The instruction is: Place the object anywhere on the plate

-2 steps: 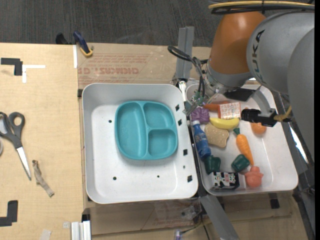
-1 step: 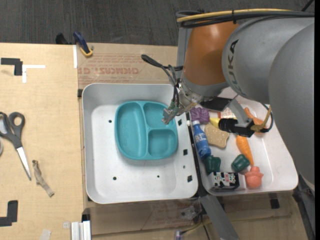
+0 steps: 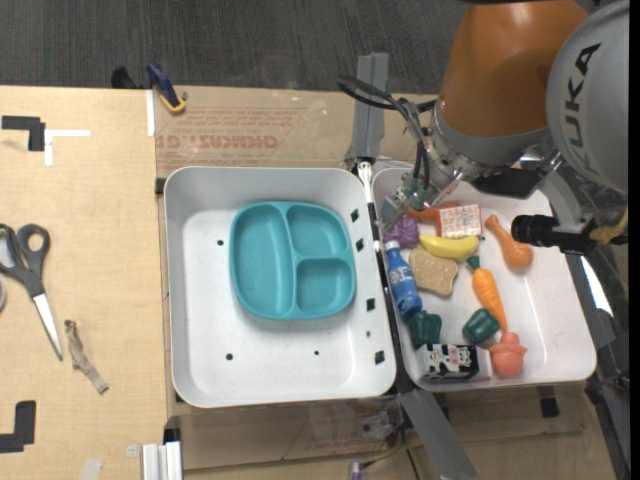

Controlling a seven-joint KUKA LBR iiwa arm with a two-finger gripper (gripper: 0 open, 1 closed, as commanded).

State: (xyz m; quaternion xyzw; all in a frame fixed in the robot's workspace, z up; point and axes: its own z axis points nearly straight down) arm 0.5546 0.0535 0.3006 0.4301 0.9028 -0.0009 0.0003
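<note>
A teal plate (image 3: 295, 258) with three compartments lies in the left white bin (image 3: 200, 368). The right bin (image 3: 560, 368) holds several toy foods: purple grapes (image 3: 405, 230), a banana (image 3: 448, 245), a bread slice (image 3: 435, 271), a blue bottle (image 3: 402, 280), a carrot (image 3: 487, 293) and a red-and-white box (image 3: 458, 218). My gripper (image 3: 412, 196) hangs low over the back left corner of the right bin, just above the grapes and beside the box. Nothing can be seen held in it.
More toys lie toward the front of the right bin: a green pepper (image 3: 482, 325), a pink piece (image 3: 508, 353) and a black-and-white carton (image 3: 450, 360). The arm's grey and orange body (image 3: 510, 58) looms over the bin's back. Scissors (image 3: 30, 268) lie on the bench at far left.
</note>
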